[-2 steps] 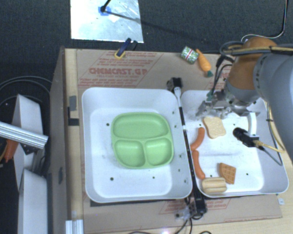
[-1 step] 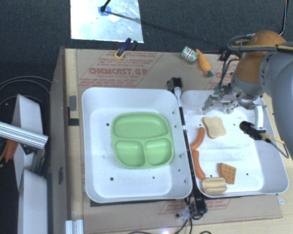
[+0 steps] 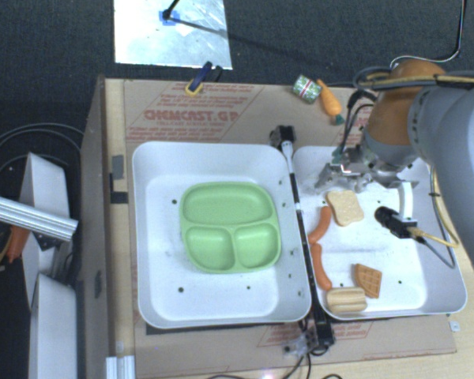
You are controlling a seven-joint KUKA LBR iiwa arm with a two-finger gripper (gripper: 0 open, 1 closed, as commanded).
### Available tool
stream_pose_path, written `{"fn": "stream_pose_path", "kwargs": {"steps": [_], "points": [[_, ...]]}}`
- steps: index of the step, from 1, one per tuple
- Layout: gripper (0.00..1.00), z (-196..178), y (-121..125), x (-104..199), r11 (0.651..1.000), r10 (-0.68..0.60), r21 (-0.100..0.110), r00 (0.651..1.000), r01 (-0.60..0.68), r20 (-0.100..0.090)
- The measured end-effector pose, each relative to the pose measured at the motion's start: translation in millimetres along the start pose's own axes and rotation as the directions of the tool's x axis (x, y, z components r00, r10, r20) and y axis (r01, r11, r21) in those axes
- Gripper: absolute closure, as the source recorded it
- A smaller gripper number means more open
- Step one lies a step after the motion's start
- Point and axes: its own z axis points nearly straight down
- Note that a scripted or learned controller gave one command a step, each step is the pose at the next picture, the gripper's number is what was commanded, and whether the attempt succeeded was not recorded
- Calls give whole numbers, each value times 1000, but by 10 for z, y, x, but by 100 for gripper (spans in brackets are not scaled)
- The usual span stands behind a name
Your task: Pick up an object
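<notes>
Bulk of the grey arm (image 3: 450, 133) covers the upper right corner of the right bin (image 3: 436, 289), so whatever lies under it is hidden. The claw (image 3: 344, 170) hangs low over the upper left part of this bin, among shiny metal parts. I cannot tell whether it is wide or narrow.

Just below it a pale toast slice (image 3: 344, 208) lies flat on the bin floor. It is very near the claw, but it is not clear if they touch. Left of the slice an orange sausage (image 3: 321, 223) lies at a slant. A second sausage (image 3: 321, 265) lies below it, along the bin's left wall. A waffle piece (image 3: 368, 279) and a bun (image 3: 346, 299) sit near the front wall.

The left bin (image 3: 154, 235) holds a green plate (image 3: 229, 226) with three compartments. Behind the bins, a carrot (image 3: 330, 101) and a small can (image 3: 306, 88) lie on the worktop (image 3: 189, 117). The can's label is too small to read.
</notes>
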Motion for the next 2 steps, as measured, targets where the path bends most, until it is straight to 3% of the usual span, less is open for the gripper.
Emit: {"fn": "stream_pose_path", "kwargs": {"steps": [1, 2], "points": [[0, 4, -440, 200, 1000, 3, 1, 1000, -3, 0], [100, -104, -431, 198, 1000, 3, -1, 1000, -3, 0]]}}
